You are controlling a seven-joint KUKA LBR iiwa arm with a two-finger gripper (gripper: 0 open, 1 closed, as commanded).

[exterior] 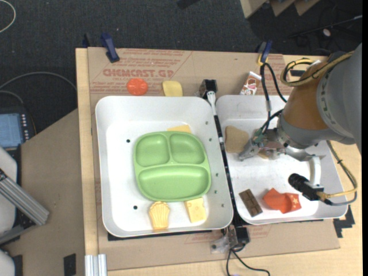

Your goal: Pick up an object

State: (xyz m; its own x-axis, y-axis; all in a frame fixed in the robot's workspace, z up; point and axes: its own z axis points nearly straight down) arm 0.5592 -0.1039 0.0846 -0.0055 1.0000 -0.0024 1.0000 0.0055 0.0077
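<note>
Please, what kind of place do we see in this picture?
Most likely a robot test bench in a lab, not a kitchen. A grey and orange arm reaches over two white bins holding toy food and a green plate. The cardboard base is clamped down, with loose cables around.

Bright, even overhead light; slightly soft.

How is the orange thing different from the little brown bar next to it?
The orange thing is bright, crumpled and wider; the brown bar is dark, flat and narrow. The bar lies at a slant, nearer the bin's left wall. Both lie in the right bin, near its front edge.
</note>
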